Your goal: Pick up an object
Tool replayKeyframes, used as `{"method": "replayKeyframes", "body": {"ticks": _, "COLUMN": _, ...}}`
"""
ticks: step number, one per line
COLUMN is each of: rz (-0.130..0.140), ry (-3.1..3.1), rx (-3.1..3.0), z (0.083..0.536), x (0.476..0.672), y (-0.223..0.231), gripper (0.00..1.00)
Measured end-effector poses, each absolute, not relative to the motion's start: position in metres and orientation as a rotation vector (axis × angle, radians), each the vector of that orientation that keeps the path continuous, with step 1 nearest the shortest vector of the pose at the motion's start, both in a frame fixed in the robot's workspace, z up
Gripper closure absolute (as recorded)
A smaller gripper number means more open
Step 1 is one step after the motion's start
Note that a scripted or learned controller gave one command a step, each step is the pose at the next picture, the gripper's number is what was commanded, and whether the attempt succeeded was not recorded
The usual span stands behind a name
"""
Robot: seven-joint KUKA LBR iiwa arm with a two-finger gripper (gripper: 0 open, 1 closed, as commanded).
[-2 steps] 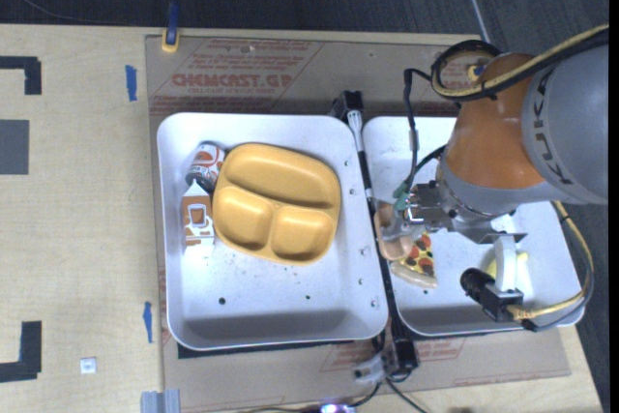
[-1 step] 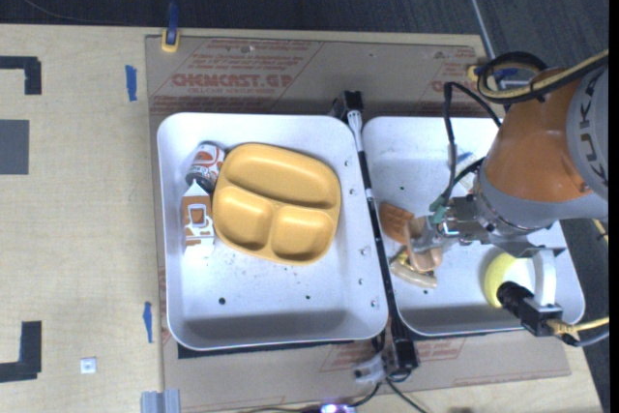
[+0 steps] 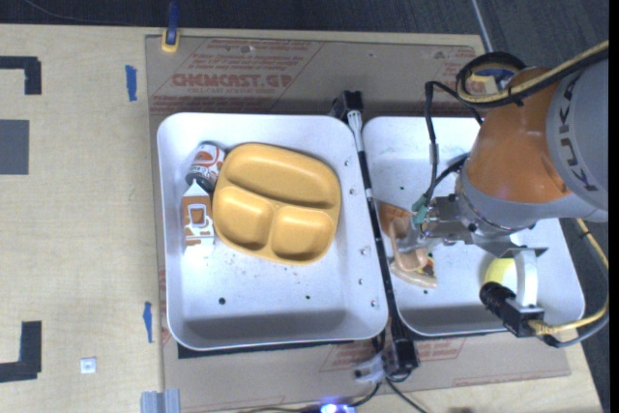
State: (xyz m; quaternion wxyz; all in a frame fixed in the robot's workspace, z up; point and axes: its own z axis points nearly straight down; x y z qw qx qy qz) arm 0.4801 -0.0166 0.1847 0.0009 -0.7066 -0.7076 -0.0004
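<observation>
Camera view: claw [image 3: 418, 225] low over right bin [image 3: 455, 319], finger state impossible to tell.

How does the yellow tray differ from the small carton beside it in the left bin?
The yellow divided tray is large, rounded and plain; the carton is small, boxy and printed orange and white. The tray overlaps the carton's right edge. Both lie in the left bin.

Board [image 3: 232, 77] — "CHEMCAST GP"; arm [image 3: 585, 160] — "KUKA".

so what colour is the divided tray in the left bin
Mustard yellow all over; the divided tray shows clearly in the camera view.
</observation>
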Motion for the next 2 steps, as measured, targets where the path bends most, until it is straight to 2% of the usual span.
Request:
{"method": "replayKeyframes", "body": {"ticks": 1, "rz": -0.001, "ry": -2.222, "rx": -2.219, "z": 0.185, "x": 0.480, "y": -0.015, "gripper": 1.00}}
{"method": "replayKeyframes", "body": {"ticks": 2, "rz": -0.001, "ry": -2.222, "rx": -2.220, "z": 0.184, "x": 0.479, "y": 0.055, "gripper": 1.00}}
